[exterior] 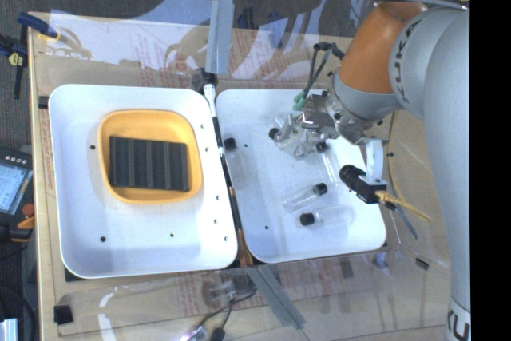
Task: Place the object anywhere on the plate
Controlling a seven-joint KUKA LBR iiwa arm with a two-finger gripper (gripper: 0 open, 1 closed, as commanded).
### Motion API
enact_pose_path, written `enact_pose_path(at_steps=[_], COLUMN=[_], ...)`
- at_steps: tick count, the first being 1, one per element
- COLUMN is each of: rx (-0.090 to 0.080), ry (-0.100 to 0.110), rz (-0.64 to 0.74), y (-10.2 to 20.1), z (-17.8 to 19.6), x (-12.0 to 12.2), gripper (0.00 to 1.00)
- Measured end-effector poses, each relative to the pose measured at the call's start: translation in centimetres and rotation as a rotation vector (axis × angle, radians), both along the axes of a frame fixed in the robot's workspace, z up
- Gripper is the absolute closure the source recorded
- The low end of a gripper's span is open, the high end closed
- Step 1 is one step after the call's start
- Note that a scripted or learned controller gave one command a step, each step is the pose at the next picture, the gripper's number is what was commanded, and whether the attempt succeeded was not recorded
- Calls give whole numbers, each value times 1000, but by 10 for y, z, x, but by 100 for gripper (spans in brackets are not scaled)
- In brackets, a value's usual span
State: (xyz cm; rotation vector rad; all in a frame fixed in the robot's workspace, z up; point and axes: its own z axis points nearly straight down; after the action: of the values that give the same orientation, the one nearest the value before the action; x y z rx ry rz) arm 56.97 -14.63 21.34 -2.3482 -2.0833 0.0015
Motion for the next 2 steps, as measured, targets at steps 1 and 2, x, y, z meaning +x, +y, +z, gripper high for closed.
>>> enact_pose_path(at_steps=[1,2], rx=[-1,-1], ry=[0,-1], rz=[236,507], y=[44,80], z=[12,30], x=[23,30], gripper=[100,100])
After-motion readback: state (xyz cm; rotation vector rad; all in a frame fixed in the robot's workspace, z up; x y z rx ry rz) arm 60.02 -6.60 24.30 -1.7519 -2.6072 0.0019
